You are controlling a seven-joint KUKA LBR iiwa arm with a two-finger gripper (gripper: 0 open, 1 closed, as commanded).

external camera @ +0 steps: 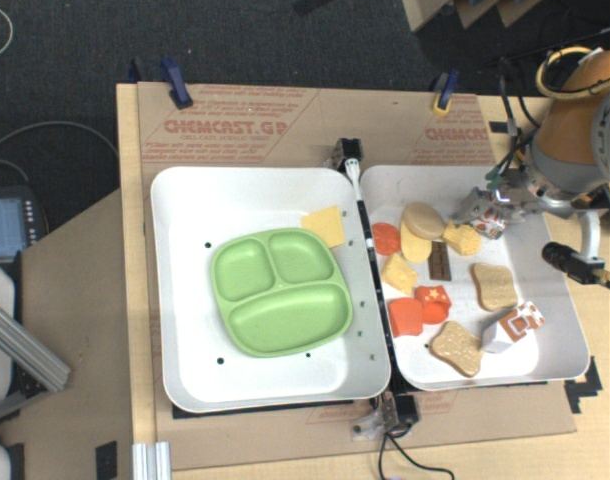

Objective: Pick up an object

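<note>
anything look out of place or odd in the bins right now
One thing stands out: a yellow cheese wedge lies alone in the left bin, just off the top right corner of the green divided plate, not in any compartment. All the other toy food is heaped loosely in the right bin. Nothing looks spilled or broken.

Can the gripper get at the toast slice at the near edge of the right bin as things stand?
Probably yes. The toast slice lies flat and uncovered in the right bin, with the gripper above the same bin's far side. A small carton sits close beside it.

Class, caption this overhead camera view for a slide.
Grey arm's gripper hovers over toy foods in right white bin; green divided plate in left bin.
</note>
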